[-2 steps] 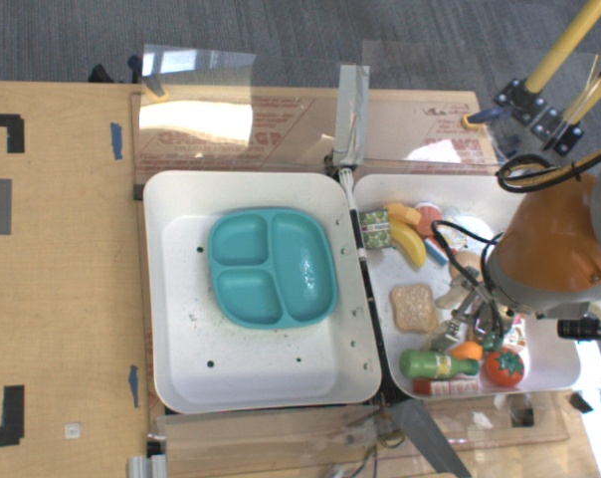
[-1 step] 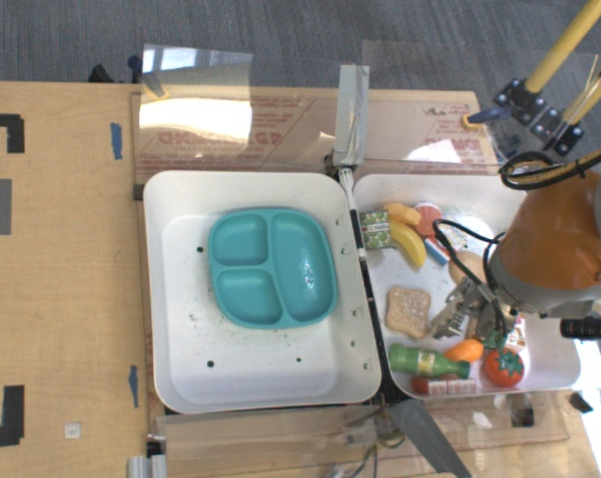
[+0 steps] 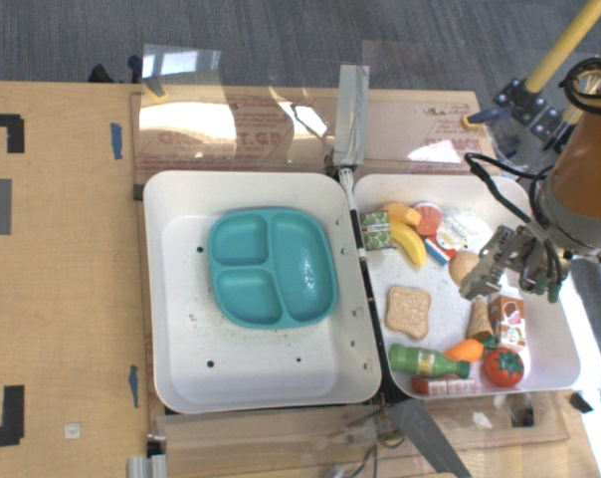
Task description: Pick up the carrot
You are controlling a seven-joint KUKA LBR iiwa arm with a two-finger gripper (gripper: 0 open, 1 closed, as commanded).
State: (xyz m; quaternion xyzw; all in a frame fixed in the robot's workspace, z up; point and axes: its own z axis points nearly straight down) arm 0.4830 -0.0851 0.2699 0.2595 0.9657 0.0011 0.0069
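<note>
Carrot [image 3: 467, 350] sits at the near edge of the right bin [image 3: 569, 342], wedged in clutter: green bottle [image 3: 428, 362] just left of it, tomato [image 3: 503, 366] just right, a printed carton [image 3: 509, 321] touching on its far side. Looks like toy plastic: light, stiff, smooth, likely slippery, not fragile. Only a short orange stub is exposed, so pinch across its width from above; neighbours will get nudged. Farther in, a slice of bread [image 3: 409, 310] lies left of the pile. Gripper [image 3: 497, 267] hangs above the bin, farther in than the carrot, nothing visibly in it; can't tell if it's open. Banana [image 3: 408, 241] beyond. Left bin [image 3: 171, 267] holds a teal tray [image 3: 273, 266].
</note>
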